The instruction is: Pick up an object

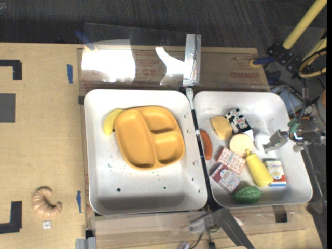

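**Both bins loaded, gripper at right rim**

From my remote feed, working left to right. On the cardboard bench top (41, 113), well outside the bins, I see a small curled, ridged tan toy (46, 201), like a croissant or a shrimp.

The left bin (98, 191) holds an orange divided tray (149, 137) with three compartments, its long axis running upper left to lower right. A yellow banana (109, 121) pokes out from under the tray's upper left edge, curved, long axis near vertical.

The right bin (298, 191) is crowded. An orange-red sausage-shaped piece (207, 143) lies against the left wall, long axis up-down. Beside it sit a tan bread-like lump (221, 127) and a black-and-white patterned carton (238, 120). Below those are a pale round disc (241, 143) and two pink printed packets (229, 169), touching each other. A yellow squeeze bottle (258, 169) lies on its side, long axis upper left to lower right, narrow tip pointing up-left toward the disc. A small white box with red and blue print (275, 171) sits just right of the bottle. A green bumpy fruit (246, 194) rests near the front wall.

The gripper (277, 139) hangs over the right bin near its right wall, just above the white box. I see nothing between its fingers; I cannot tell whether they are spread or closed.
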`<state>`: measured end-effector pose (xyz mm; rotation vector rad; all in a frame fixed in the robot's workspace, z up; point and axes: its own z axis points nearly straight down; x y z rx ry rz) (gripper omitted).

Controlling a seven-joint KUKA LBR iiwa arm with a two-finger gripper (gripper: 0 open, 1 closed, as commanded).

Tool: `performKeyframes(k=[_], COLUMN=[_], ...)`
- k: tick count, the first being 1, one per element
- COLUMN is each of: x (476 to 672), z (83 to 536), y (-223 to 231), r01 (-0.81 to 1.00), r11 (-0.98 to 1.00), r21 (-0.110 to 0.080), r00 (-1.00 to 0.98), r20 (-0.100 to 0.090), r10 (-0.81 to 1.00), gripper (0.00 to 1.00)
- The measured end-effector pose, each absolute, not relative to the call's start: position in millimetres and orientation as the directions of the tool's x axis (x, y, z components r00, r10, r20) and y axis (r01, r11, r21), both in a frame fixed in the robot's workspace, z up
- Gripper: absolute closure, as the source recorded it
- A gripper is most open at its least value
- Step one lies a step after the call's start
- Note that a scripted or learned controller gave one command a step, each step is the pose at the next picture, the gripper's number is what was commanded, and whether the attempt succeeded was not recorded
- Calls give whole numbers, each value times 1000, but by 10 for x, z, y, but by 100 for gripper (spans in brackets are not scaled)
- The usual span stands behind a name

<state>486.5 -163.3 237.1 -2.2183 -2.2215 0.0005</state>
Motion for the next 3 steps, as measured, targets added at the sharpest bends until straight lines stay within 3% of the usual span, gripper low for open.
performKeyframes(k=[1, 2, 3], x=[4850, 4810, 4809], z=[2596, 1052, 2538], y=[-2051, -1674, -1117], r01=[981, 998, 934], r11=[192, 65, -357], r21=[3, 5, 3], r00=[-192, -65, 357], r20=[-3, -1, 1], r10=[981, 998, 934], gripper=[0, 0, 0])
